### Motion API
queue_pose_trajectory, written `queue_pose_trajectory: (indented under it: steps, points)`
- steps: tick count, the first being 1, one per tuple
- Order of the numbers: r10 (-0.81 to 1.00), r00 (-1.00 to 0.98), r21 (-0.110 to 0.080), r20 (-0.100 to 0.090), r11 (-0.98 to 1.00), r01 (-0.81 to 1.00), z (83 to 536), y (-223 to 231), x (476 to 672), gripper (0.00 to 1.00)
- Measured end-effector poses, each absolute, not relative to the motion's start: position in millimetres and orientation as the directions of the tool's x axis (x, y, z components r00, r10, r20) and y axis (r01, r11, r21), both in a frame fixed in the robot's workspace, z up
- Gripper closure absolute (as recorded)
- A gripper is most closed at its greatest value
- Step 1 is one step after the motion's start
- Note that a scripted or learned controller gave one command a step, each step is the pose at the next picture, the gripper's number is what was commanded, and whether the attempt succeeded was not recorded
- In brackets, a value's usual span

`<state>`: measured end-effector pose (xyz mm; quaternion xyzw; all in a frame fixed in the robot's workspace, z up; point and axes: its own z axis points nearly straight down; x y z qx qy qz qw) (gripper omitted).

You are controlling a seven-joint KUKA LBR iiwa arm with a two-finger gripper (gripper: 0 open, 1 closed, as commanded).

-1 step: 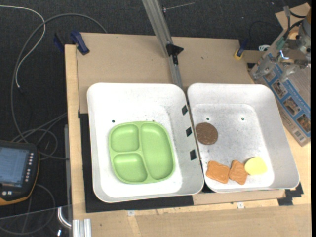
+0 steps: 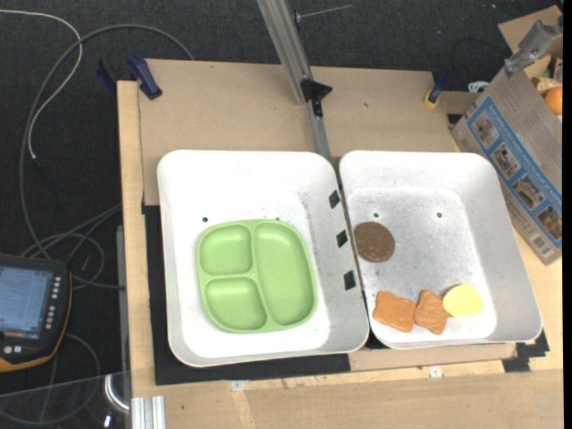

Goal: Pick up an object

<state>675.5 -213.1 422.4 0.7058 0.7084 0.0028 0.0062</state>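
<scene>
Dark carpet with loose cables surrounds the plywood table [image 2: 223,105], and a teach pendant [image 2: 31,307] lies off to one side.

From the camera view, 2 shallow white bins sit side by side. The left bin [image 2: 232,181] holds a green divided tray [image 2: 256,275] with 3 compartments. The right bin [image 2: 420,186] carries the likely candidates: a round brown disc [image 2: 374,241] near the bin's inner wall, and along the front edge a row of 2 orange-brown toast-like pieces [image 2: 394,311] [image 2: 431,312] and a yellow rounded piece [image 2: 463,300]. The second toast piece touches the yellow one; the first sits just beside it. A metal pole [image 2: 281,25] slants across the top, and a printed box [image 2: 523,164] leans at the far right corner.

I can't tell the pincer's state from where I stand; nothing is held yet, I'd judge.

What worries me: those 3 front pieces crowd together close to the bin's sloping wall, so a descent there could nudge a neighbour or clip the rim. The disc looks flat and may slip free.
</scene>
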Motion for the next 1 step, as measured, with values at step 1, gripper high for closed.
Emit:
queue_pose_trajectory:
  steps: [1]
  points:
    - [1.0,-0.005,0.007,-0.006,0.005,1.0,429.0,-212.6,675.1,1.0]
